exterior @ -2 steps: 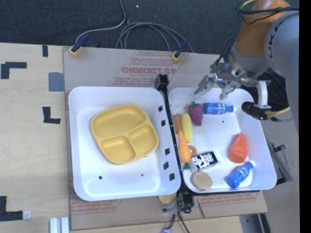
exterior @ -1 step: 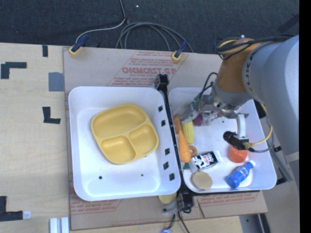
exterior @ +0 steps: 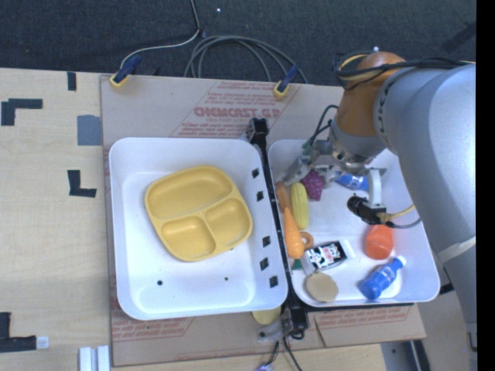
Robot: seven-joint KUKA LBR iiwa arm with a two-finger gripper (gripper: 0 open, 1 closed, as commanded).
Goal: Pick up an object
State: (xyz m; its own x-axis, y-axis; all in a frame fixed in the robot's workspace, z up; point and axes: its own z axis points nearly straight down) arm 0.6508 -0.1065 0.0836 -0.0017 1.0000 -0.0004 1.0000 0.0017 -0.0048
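The gripper (exterior: 309,168) hangs low over the far-left part of the right bin (exterior: 414,242), the grey arm (exterior: 433,145) and its orange band (exterior: 363,103) sloping down to it from the right. Whether it is apart or closed I cannot tell; the wrist body and its cabling hide the tips.

Just under and beside it lies a purple grape bunch (exterior: 313,184), which looks the likeliest target (though the task names no particular object). Touching the grapes on the gripper's left and a little nearer the camera is a corn cob (exterior: 299,205), its long axis running roughly toward the near edge of the bin. Alongside that, further left still and hard against the bin's wall, a carrot (exterior: 291,234) lies on much the same line.

To the gripper's right sits a small blue item (exterior: 349,181), too hidden by the arm to identify. Well off toward the near-right are an orange ball (exterior: 379,242), a blue bottle (exterior: 381,278), a small black-and-white carton (exterior: 329,255) and a tan disc (exterior: 321,287).

Far to the gripper's left, in the left bin (exterior: 124,207), is a yellow tray (exterior: 198,212).

My reading: the move turns on the grapes being almost straight below, so a short descent would do; the corn pressed against them may get caught too.
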